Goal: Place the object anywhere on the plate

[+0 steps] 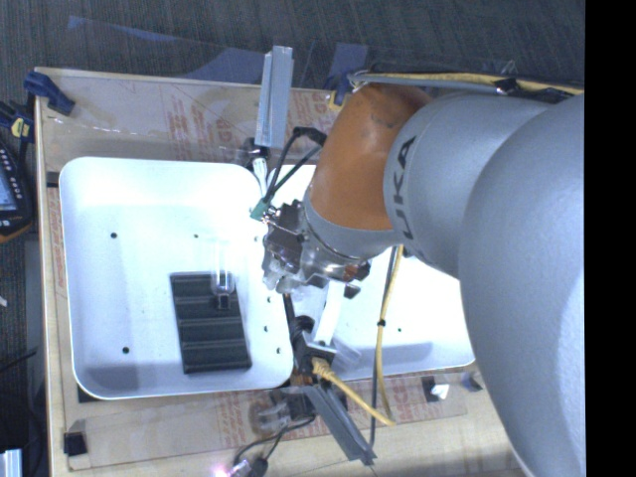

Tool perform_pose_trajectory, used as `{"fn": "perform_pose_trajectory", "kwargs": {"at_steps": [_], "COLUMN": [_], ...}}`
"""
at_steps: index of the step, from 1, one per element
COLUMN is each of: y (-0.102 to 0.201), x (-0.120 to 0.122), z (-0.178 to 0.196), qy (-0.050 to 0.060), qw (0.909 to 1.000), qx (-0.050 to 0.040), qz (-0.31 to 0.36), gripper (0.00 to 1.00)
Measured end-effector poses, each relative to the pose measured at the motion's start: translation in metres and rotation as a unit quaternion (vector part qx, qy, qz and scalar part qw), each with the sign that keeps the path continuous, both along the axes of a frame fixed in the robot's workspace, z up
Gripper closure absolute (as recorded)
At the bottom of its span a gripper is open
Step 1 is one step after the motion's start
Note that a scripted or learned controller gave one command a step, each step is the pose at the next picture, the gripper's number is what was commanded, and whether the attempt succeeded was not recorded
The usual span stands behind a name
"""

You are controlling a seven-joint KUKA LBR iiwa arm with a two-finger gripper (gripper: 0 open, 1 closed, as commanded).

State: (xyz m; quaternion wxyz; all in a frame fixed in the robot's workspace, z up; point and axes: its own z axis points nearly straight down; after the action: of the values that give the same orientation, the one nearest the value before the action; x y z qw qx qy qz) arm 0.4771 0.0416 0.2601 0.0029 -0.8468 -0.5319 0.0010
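We look down on a wooden worktop [149, 415] carrying two shallow white bins side by side. In the left bin [99, 217] lies a dark ribbed rectangular plate [209, 331], set toward the bin's near edge and turned a little off square with the walls. A small clear, glassy object [223, 282] stands on the plate's far end, touching its surface near the right corner; it is too small and pale for us to name it more closely.

The grey arm [507, 256] reaches in from the right, its orange band [363, 157] above the wrist, and covers most of the right bin [437, 351]. The gripper [288, 266] hangs at the divide between the two bins, just right of the plate and apart from the clear object. The wrist hides the jaws from us, so we cannot tell how they stand.

A yellow cable [380, 336] drops from the arm across the right bin toward the worktop's near edge.
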Motion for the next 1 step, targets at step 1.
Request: {"fn": "perform_pose_trajectory", "kwargs": {"at_steps": [1], "y": [0.0946], "x": [-0.0022], "z": [-0.0606], "qy": [0.001], "qw": [1.0], "qx": [-0.0022], "qz": [0.006], "gripper": [1.0]}}
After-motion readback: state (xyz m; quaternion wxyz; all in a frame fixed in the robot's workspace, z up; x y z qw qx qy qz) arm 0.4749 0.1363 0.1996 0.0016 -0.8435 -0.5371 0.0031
